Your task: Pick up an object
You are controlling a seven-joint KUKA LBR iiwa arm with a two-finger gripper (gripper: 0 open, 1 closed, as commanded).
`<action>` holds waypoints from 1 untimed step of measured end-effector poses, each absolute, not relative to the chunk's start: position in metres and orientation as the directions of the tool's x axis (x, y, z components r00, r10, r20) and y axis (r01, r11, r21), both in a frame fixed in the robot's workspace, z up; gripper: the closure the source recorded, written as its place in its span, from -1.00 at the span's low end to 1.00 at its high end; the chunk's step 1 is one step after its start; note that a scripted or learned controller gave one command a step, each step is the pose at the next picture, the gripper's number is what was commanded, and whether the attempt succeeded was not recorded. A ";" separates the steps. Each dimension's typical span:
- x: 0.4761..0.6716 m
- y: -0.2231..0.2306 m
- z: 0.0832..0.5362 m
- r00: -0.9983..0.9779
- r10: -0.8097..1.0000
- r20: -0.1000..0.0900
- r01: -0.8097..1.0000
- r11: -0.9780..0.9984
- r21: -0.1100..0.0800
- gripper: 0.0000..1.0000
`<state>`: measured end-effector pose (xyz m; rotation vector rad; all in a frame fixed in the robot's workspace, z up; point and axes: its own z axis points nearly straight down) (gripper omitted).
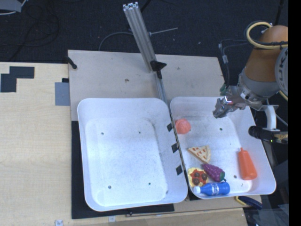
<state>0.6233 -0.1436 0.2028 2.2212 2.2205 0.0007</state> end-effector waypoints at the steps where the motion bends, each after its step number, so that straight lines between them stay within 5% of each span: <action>1: 0.602 -0.089 0.214 -0.003 1.000 0.000 1.000 0.003 0.001 1.00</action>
